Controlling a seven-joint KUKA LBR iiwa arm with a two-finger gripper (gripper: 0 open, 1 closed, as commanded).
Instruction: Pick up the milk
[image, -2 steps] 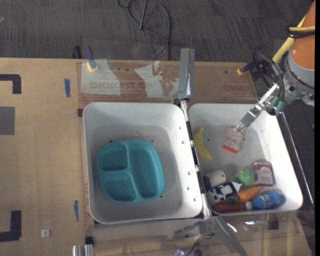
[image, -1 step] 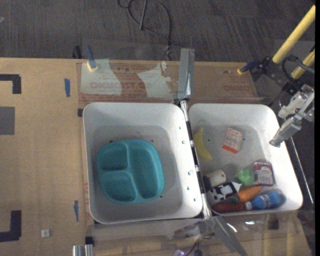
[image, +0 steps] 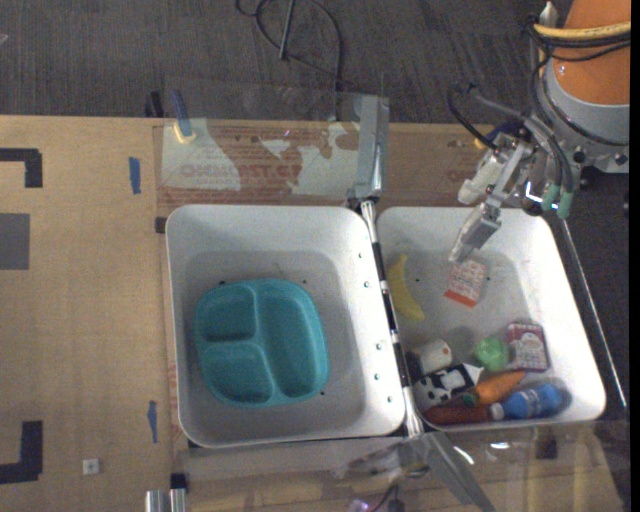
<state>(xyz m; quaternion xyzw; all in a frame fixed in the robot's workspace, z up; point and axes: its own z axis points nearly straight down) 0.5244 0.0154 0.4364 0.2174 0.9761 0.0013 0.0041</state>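
Teal tray (image: 262, 340), yellow banana (image: 403, 288), black-and-white cow-patterned milk (image: 446, 382), orange carrot (image: 500, 385), blue bottle (image: 532, 402).

Even overhead light, soft picture

From my feed the tabletop (image: 80, 300) is evenly lit and the white bins (image: 270, 225) are bright without blowing out. Shadows are faint inside the bin walls. A clear sheet (image: 260, 150) behind the bins carries pale glare. Fine detail is soft throughout.

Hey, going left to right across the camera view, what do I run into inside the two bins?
Teal divided plate in the left bin → banana in the right bin → black-and-white milk carton → red-and-white packet → green toy → blue bottle.
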